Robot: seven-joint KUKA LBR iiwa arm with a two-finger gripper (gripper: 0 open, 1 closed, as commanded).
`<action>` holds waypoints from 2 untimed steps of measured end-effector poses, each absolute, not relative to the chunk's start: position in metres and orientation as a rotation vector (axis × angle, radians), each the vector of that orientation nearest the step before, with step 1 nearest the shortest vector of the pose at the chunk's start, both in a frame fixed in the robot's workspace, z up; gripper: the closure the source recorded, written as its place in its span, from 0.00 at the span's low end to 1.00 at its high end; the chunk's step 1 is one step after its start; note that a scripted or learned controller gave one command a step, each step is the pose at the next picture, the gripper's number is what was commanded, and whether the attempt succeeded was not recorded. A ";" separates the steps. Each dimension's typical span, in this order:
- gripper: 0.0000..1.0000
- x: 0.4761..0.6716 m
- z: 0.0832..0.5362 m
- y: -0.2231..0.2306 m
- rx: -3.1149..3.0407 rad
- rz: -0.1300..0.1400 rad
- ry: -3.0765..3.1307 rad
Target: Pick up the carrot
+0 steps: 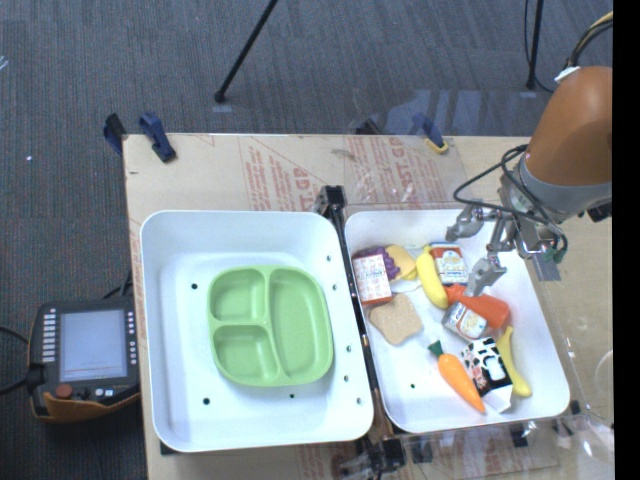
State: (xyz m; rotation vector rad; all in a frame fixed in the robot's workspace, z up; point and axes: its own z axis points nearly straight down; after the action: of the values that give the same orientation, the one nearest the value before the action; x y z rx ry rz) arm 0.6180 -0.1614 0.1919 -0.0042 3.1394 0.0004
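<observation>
Carrot handling: the carrot (456, 377) looks like a small toy, so probably light, stiff and smooth-skinned; likely to slip or roll if pinched near its thin tip.
Where to grip: across the thick orange body just below the green top, fingers set across its long axis.
Carrot look: orange cone with a small dark green top; top points to the upper left, tip to the lower right.
Carrot place: lower middle of the right bin (553, 340), lying flat on the white floor.
Neighbours: a black-and-white carton (487, 367) lies just beside its right flank, perhaps touching; a toast slice (397, 319) sits near, up and left; a banana (514, 361) lies further right.
Gripper: the gripper (484, 274) hangs over the upper right of that bin, well apart from the carrot; fingers look apart, with nothing between them.
Left bin: a green tray (270, 326).
</observation>
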 end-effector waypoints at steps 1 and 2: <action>0.00 0.552 0.084 -0.177 0.009 0.005 3.148; 1.00 0.556 0.097 -0.174 -0.002 0.005 3.138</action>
State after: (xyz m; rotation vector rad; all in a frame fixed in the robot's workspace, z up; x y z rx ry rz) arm 0.5564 -0.1741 0.0973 -0.0017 3.1379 0.0054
